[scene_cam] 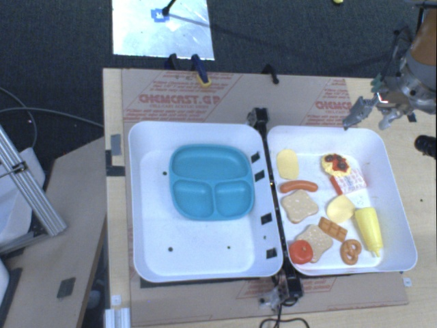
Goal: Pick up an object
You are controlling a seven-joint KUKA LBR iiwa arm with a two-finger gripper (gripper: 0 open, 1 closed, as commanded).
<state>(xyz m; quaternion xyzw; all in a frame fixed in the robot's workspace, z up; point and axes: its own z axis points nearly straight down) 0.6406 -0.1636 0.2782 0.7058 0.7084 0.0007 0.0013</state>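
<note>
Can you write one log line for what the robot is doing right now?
phase: before pick | gripper: above right bin's far edge, holding nothing | toy food: lying in right bin | blue tray: in left bin

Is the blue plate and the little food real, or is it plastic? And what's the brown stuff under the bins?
The blue plate looks like smooth moulded plastic: one even colour, soft sheen, rounded compartments. The hot dog and tomato slice look like toy plastic too, with flat bright colours and tidy edges, though I can't be sure. The brown sheet looks like matte cardboard with red printing.
</note>
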